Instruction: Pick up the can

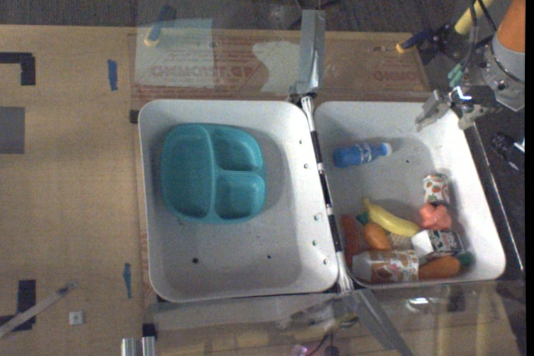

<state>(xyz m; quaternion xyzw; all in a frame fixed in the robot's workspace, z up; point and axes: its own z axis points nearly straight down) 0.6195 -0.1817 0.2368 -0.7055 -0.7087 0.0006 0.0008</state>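
The can (435, 188) is small, white with red and orange print, and stands near the right wall of the right bin (400, 122). My gripper (447, 107) hangs over that bin's far right corner, well behind the can and apart from it. Its two fingers are spread open with nothing between them.
A blue bottle (360, 153) lies in the right bin's far left part. A banana (390, 219), a pink toy (435, 217), a carrot (440, 267), a labelled bottle (386, 266) and other small items crowd the bin's near part beside the can. The left bin (225, 263) holds a teal divided plate (214, 171).
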